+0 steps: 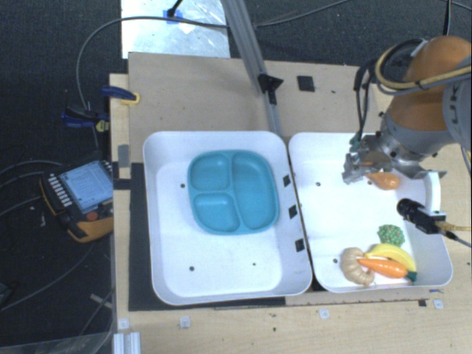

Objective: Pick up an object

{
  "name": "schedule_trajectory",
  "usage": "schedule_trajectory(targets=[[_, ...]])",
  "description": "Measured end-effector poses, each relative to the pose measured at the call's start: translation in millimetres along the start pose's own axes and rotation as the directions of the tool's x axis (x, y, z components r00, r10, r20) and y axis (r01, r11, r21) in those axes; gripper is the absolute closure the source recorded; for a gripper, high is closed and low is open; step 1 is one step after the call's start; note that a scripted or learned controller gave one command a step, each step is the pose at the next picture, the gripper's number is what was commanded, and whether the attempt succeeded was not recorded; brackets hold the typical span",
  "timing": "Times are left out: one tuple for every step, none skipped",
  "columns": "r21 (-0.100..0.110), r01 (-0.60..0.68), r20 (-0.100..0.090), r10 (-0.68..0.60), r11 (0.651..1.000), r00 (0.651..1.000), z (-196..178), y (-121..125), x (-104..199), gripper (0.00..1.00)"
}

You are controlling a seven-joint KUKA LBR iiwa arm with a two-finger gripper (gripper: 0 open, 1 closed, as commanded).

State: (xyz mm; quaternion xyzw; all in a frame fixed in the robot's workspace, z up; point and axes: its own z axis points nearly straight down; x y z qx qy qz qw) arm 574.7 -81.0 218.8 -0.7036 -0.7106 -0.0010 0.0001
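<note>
Currently at the grasp step: metal two-finger gripper (359, 167) is low in the right shallow white bin (328, 220), just beside a small orange-tan rounded object (384, 179). Can't tell its state. Next move: confirm contact, then lift straight up.

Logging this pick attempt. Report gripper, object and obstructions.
Two-finger gripper low in right white bin, finger state unclear. Small orange object beside it, not seen held. Toy food pile at near corner, apart.
</note>
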Motion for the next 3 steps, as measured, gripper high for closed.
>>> schedule_trajectory(targets=[[0.000, 0.000, 0.000, 0.000, 1.000, 1.000, -5.0, -7.8, 50.1, 1.00], [-0.001, 0.001, 0.000, -0.001, 1.000, 1.000, -2.8, 5.3, 106.9, 1.00], [0.000, 0.000, -0.001, 0.000, 1.000, 1.000, -13.8, 7.6, 160.2, 1.00]])
